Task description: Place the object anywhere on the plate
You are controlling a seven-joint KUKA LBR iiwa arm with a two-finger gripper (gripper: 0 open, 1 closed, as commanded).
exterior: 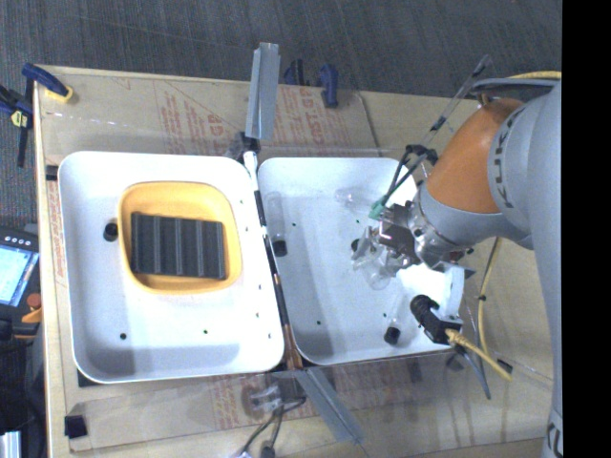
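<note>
Yellow plate, dark ridged insert, mid left bin | object: unclear clear item at gripper, right bin far side | grip state: cannot tell | placement not done; carry across left.

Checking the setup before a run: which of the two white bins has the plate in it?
The left bin. It holds the yellow plate with a dark ribbed centre; the right bin has the gripper over it.

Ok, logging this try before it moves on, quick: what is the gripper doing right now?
Gripper: low over the right bin; whether it is open, shut or holding anything cannot be told.
</note>
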